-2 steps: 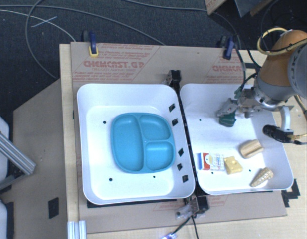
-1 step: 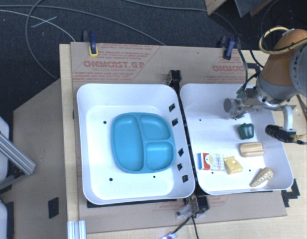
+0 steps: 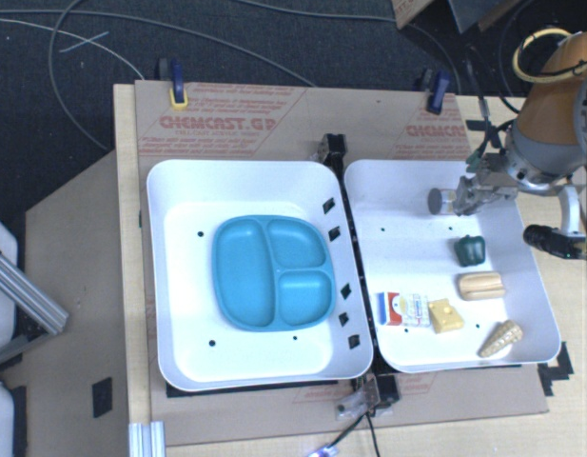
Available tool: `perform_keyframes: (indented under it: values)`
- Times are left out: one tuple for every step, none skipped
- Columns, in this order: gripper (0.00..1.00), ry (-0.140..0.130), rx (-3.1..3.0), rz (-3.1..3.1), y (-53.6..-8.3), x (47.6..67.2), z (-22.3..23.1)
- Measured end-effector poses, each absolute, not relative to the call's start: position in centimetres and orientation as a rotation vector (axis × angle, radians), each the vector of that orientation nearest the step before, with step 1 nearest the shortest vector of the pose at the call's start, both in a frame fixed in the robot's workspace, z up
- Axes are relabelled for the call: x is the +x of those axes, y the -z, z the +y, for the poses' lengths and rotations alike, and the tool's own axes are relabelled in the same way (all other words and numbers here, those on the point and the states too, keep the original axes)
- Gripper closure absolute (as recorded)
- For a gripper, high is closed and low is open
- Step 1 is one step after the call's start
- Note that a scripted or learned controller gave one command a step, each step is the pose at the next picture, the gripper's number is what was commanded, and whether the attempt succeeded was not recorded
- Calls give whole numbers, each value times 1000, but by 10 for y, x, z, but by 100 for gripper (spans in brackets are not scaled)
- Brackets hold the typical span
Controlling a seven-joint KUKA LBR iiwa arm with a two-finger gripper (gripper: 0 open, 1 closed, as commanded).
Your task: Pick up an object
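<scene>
My gripper (image 3: 457, 199) hangs over the far part of the right bin (image 3: 398, 193), reaching in from the right, with nothing seen in it. Below it in that bin lie a small dark green thing (image 3: 470, 250), a tan bread-roll shape (image 3: 479, 286), a white carton with red and blue print (image 3: 402, 309), a yellow cheese wedge (image 3: 446, 316) and a pale ridged cone (image 3: 500, 339). The green thing is the closest to the gripper, a short way nearer the front.
The left bin (image 3: 179, 255) holds a blue divided plate (image 3: 273, 272). A row of black clips (image 3: 339, 260) runs along the wall between the two bins. Blue clamps (image 3: 179, 84) hold the cardboard sheet at the back.
</scene>
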State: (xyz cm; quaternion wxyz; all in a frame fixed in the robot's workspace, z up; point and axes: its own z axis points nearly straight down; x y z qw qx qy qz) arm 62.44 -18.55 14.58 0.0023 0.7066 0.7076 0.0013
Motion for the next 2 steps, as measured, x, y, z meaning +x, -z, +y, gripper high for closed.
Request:
perform_keyframes:
  values:
    - [100,-6,2215,2217,-210,624,-192]
    - [100,-6,2215,2219,-255,629,-189]
